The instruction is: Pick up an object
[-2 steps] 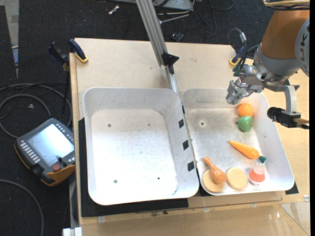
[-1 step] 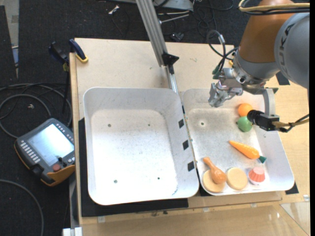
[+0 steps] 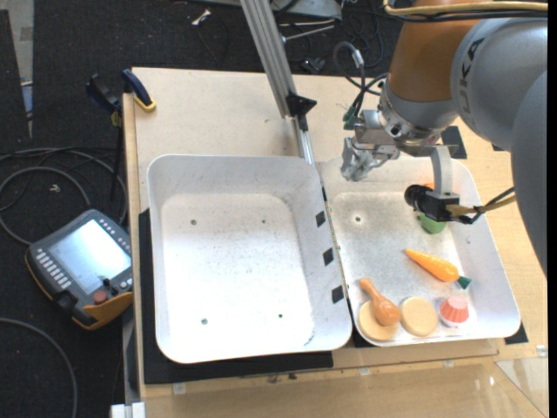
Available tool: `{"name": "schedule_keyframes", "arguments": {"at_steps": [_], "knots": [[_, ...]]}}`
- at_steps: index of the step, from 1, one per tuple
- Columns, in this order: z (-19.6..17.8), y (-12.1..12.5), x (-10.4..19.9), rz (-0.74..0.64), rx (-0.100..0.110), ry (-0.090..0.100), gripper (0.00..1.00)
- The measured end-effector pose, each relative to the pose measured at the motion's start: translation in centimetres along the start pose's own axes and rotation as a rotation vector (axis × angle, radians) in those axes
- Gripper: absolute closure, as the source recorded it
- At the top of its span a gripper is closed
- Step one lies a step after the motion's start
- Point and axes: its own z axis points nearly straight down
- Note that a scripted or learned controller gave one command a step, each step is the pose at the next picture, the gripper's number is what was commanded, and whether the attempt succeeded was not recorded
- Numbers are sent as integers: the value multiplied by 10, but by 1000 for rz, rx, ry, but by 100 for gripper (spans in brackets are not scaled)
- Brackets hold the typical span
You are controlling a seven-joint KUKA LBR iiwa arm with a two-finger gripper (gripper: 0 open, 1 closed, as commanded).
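Dark floor strewn with cables around a pale wooden bench (image 3: 218,111), a teach pendant (image 3: 83,268) lying off its left edge. On the bench, two shallow white bins side by side: left bin (image 3: 231,251) and right bin (image 3: 383,212). Reaching in from the right, the grey arm with its orange band (image 3: 435,42), ending in the gripper (image 3: 359,168) hanging over the right bin's far left corner, nothing seen between its fingers; how far apart they stand cannot be told. Along the right bin's near edge, well apart from the gripper: a drumstick-shaped toy (image 3: 378,303), a round tan disc (image 3: 419,316) just beside it, and a pink cupcake (image 3: 453,311) at the near right corner. Nearer the bin's right side, an orange carrot (image 3: 432,265), and beyond it a small green piece (image 3: 431,223) beneath a black fitting.
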Motion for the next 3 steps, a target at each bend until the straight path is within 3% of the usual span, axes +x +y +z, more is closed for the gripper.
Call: {"name": "schedule_keyframes", "arguments": {"at_steps": [2, 3], "knots": [[4, 17, 108, 0, 1, 1, 100], [12, 19, 109, 5, 4, -2, 100]]}}
